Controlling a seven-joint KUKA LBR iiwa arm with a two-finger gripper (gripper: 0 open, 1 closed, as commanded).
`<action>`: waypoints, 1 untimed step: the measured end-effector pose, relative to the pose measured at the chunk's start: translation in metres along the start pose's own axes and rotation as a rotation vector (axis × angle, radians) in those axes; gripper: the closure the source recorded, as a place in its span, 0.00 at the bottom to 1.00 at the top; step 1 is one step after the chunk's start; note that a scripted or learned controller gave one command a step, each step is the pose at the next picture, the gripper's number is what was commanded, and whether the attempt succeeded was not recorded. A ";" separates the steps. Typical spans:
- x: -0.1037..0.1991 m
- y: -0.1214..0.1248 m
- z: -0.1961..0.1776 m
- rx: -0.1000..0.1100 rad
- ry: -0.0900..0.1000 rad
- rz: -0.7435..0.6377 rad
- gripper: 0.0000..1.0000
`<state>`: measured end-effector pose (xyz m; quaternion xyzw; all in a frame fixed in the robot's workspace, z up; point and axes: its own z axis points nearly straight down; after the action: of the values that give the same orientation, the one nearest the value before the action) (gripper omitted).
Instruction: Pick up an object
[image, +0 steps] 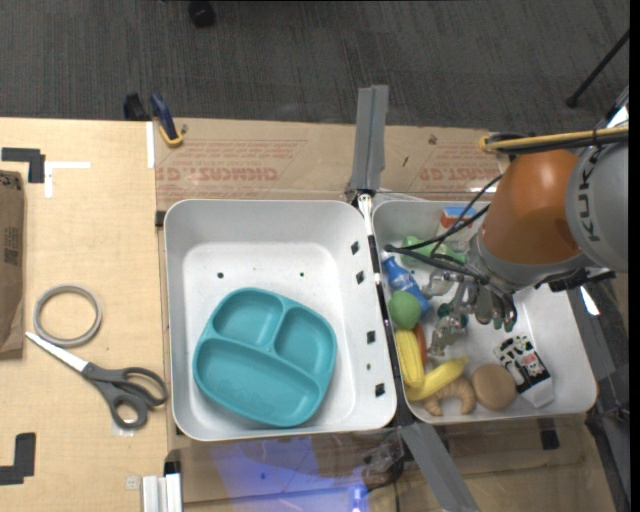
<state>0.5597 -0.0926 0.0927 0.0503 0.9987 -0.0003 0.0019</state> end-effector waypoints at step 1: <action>0.026 -0.005 0.001 0.000 0.003 0.111 0.00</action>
<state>0.5329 -0.0949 0.0920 0.1055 0.9944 -0.0001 0.0005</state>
